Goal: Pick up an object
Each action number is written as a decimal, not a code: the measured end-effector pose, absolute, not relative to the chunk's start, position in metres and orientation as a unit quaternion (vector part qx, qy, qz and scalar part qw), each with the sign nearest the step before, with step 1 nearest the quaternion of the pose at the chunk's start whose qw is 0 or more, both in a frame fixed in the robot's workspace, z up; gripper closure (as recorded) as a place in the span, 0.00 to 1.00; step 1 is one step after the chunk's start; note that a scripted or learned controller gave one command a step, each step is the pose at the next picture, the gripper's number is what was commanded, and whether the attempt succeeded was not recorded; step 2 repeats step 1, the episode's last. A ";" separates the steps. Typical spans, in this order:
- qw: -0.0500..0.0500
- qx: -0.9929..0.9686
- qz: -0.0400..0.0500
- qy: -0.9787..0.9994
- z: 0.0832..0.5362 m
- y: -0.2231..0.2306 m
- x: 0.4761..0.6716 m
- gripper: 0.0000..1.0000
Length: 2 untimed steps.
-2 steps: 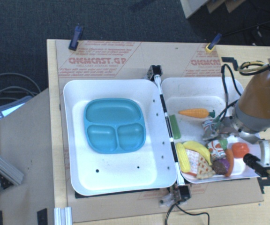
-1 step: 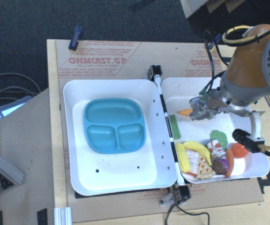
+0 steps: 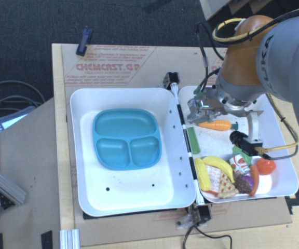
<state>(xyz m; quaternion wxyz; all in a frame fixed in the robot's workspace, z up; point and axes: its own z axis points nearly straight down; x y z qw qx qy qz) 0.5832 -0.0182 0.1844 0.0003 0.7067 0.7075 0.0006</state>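
With its grasp impossible to tell, the gripper (image 3: 204, 109) hangs beside the carrot (image 3: 216, 125) at right of centre and may nudge it away.

Readable print on the desk sheet and the arm

Red print on the cardboard sheet (image 3: 108, 66) near the desk's far edge reads roughly "CHEMCAST GP" in large letters; the smaller red lines above and below it are too blurred to read. On the grey arm (image 3: 289, 51), letters run along the casing beside the orange band, seemingly part of "KUKA", though only partly legible.
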 end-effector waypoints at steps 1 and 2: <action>0.000 0.707 0.000 0.708 0.250 0.008 0.532 1.00; 0.000 0.707 0.000 0.708 0.250 0.008 0.532 1.00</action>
